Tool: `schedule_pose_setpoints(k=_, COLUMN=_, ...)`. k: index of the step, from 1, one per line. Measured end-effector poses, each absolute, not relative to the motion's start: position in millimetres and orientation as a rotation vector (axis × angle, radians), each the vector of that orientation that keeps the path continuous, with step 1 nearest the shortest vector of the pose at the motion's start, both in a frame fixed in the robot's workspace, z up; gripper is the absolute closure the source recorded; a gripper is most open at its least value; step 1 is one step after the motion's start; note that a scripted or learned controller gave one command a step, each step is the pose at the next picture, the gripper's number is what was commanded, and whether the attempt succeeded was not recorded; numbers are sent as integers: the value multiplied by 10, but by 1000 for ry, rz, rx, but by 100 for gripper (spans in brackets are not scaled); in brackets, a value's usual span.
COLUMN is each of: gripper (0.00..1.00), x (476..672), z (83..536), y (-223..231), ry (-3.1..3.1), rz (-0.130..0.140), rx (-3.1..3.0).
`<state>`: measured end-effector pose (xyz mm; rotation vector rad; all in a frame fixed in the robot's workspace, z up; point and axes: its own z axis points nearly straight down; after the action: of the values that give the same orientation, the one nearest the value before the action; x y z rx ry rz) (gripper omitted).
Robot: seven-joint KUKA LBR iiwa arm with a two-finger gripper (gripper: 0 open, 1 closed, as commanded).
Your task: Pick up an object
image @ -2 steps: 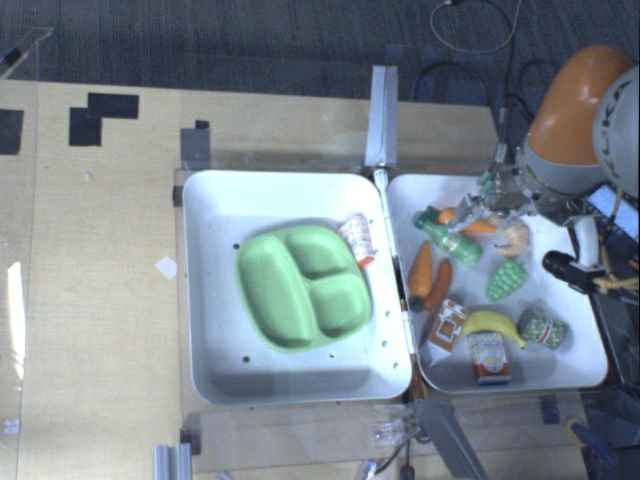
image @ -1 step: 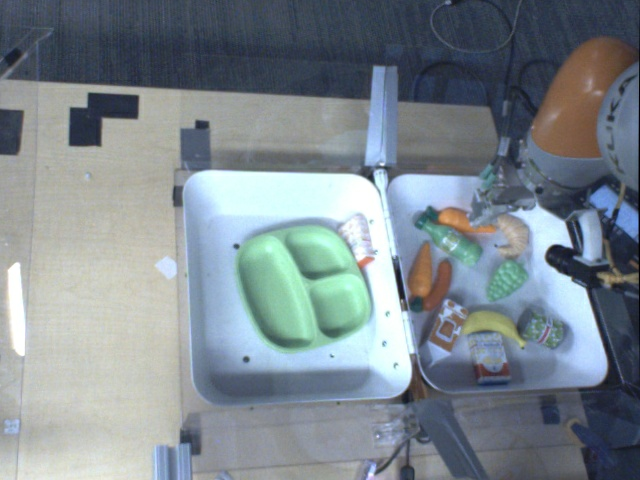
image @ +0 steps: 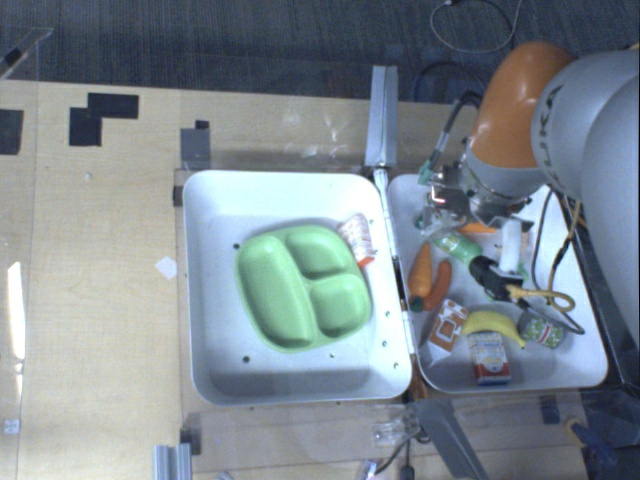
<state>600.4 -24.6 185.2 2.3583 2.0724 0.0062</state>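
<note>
Grey arm point(image: 590, 128) fills the upper right, its gripper point(image: 450, 200) low over the right bin point(image: 590, 368) above a green bottle point(image: 458, 245); finger state cannot be told.

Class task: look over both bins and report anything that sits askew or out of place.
The green tray lies skewed in the left bin, and a small packet rests against its upper right corner. The right bin holds a loose jumble; nothing looks spilled or damaged.
</note>
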Motion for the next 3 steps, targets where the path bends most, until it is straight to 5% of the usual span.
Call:
schedule_pose_setpoints(k=1, gripper=0, x=6004, z=1852, y=-246, ry=2072, rz=6, rx=2358)
schedule_pose_setpoints(k=2, gripper=0, x=6602, z=1856, y=-263, ry=1881, rz=5, rx=2513)
schedule_pose_setpoints(k=3, gripper=0, x=6429, z=1259, y=-1146, ry=1871, rz=3, rx=2521)
